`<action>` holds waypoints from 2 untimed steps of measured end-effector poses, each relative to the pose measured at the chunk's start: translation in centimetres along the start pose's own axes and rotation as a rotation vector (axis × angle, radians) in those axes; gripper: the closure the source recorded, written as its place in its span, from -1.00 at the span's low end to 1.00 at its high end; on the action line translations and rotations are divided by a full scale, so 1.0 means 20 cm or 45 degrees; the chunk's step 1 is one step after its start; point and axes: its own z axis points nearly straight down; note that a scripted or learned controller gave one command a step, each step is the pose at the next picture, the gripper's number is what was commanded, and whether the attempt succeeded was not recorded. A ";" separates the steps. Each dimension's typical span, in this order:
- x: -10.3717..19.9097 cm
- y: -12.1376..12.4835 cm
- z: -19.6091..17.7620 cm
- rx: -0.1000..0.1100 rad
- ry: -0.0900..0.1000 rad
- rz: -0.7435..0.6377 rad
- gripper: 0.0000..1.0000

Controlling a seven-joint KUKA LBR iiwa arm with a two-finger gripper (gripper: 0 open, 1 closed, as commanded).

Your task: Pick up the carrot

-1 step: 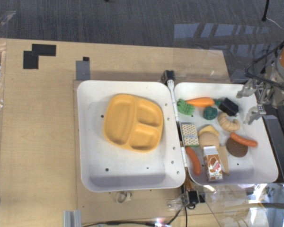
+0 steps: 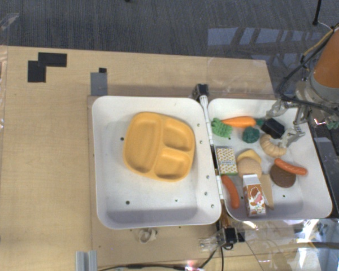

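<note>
The pincer [image 2: 290, 122] hangs over the far right part of the right bin [image 2: 315, 199], and whether it is wide or narrow cannot be told from this slant; nothing is seen held in it. The carrot [image 2: 239, 121] lies in that same bin, off to the view's left of the pincer and about level with it, tip pointing toward the pincer, apart from it. Just beyond the carrot, farther from the pincer, sits a light green leafy piece [image 2: 221, 129], and between carrot and pincer, a little nearer the camera, a dark green lump [image 2: 250, 134]. Just below the pincer rests a pale croissant [image 2: 272, 147]; nearer the camera lie an orange sausage [image 2: 290, 167] and a brown disc [image 2: 282, 177]. Well away toward the view's left, the left bin [image 2: 113, 199] on the tabletop [image 2: 45, 179] carries a yellow divided plate [image 2: 159, 147].
</note>
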 end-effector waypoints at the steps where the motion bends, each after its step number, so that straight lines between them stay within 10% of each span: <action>1: -0.16 -0.01 -0.01 0.002 -0.007 0.041 -1.00; 2: -0.16 0.03 -0.01 0.001 -0.003 -0.047 -1.00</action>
